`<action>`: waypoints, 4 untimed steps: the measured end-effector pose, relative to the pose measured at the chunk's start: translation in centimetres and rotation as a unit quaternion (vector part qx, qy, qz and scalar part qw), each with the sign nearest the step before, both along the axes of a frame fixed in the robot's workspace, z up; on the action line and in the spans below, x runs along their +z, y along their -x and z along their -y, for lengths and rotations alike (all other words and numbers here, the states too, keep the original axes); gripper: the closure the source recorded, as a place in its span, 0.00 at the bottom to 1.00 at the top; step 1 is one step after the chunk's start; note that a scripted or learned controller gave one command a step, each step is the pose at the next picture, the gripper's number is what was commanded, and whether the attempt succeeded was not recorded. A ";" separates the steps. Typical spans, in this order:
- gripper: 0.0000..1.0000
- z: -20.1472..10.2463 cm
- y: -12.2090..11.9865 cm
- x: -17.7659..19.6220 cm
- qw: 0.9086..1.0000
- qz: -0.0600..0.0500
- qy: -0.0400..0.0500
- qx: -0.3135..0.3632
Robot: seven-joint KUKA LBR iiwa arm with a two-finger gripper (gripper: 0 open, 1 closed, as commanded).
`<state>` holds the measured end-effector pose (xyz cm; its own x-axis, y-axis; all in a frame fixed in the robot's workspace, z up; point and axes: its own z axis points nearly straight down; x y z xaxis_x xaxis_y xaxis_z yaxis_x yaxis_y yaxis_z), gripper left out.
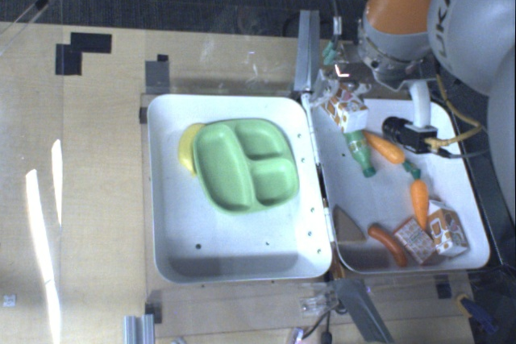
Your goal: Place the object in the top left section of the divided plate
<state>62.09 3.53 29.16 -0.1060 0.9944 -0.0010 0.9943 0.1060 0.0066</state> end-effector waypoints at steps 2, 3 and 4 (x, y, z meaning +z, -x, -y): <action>1.00 2.3 -4.9 -10.6 0.996 0.000 0.001 0.091; 1.00 0.0 -4.9 -10.6 1.000 0.000 0.000 0.023; 1.00 -5.1 -3.5 -10.6 0.998 -0.001 0.000 0.068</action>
<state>65.61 8.60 18.52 -0.2397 0.9709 0.0000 0.9709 0.2397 0.0038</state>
